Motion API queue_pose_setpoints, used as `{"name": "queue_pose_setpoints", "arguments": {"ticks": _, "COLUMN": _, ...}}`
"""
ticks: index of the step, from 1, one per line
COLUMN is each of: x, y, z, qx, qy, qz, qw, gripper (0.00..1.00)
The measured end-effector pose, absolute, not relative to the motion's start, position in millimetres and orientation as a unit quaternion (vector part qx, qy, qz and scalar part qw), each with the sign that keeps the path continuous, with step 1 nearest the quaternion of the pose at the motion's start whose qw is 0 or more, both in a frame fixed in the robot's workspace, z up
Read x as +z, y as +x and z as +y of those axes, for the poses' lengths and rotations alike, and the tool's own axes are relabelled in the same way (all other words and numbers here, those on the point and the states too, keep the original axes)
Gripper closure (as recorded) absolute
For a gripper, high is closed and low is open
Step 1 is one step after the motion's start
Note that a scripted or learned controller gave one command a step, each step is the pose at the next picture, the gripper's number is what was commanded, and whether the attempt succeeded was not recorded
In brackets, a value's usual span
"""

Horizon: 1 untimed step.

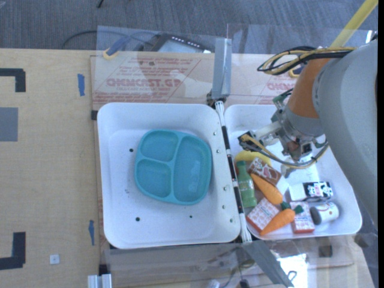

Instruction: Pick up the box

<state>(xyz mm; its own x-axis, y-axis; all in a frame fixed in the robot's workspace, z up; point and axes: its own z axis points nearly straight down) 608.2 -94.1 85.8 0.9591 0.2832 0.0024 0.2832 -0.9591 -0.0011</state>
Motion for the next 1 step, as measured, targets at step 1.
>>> {"name": "queue_pose_setpoints", "arguments": {"ticks": 1, "x": 153.3, "y": 606.0, "z": -101.8, "qx": 0.0004, "qy": -0.995, "qz": -0.101, "qw": 0.000, "gripper": 0.00}}
